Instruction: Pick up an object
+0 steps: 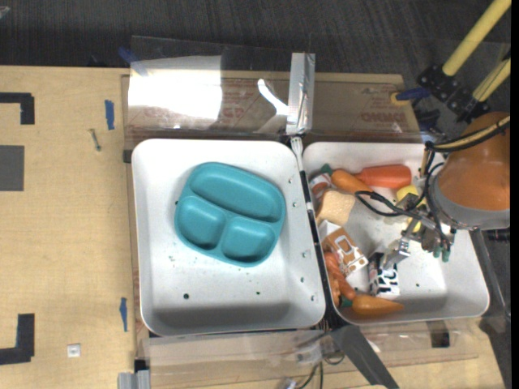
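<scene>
The right bin (462, 294) holds a jumble of toy food. An orange carrot (349, 181) and an orange-red block (386, 174) lie at its far side, with a beige bread-like piece (336, 207) beside them. A brown and white packet (344, 250) lies along the left wall. Another carrot (375, 303) rests at the near wall, next to a small black and white item (388, 279). My gripper (398, 251) hangs low in the middle of this bin, just above the black and white item. The arm's orange band (478, 178) is over the bin's right side.
The left bin (162, 290) holds a teal divided plate (230, 212). A metal divider post (300, 96) stands behind the gap between the bins. Cables trail from the wrist across the right bin. Cardboard (57, 217) covers the bench to the left.
</scene>
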`<action>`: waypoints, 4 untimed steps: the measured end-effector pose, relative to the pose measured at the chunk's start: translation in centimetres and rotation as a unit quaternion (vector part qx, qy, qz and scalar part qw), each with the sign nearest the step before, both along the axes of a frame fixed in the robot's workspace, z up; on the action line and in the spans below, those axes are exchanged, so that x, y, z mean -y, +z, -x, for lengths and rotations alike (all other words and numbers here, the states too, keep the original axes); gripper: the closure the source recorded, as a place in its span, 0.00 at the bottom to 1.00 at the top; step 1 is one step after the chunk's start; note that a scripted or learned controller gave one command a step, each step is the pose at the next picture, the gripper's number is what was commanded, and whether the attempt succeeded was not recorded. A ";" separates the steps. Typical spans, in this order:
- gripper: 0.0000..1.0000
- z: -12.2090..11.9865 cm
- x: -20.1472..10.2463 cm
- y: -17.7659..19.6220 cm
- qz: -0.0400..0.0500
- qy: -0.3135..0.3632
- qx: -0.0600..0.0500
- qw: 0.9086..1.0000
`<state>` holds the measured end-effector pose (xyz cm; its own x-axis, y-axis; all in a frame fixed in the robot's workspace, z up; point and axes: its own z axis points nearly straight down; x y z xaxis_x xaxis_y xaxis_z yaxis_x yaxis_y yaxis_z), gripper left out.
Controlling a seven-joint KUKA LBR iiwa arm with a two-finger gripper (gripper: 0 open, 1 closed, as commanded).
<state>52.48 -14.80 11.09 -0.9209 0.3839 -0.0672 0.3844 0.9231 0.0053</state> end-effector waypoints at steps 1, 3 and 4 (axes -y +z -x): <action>0.00 2.3 -2.1 0.1 0.001 -0.021 0.008 1.000; 0.00 -1.7 -2.3 -0.1 -0.012 -0.098 -0.021 0.995; 0.00 2.4 -2.6 -0.1 -0.011 -0.154 0.008 0.988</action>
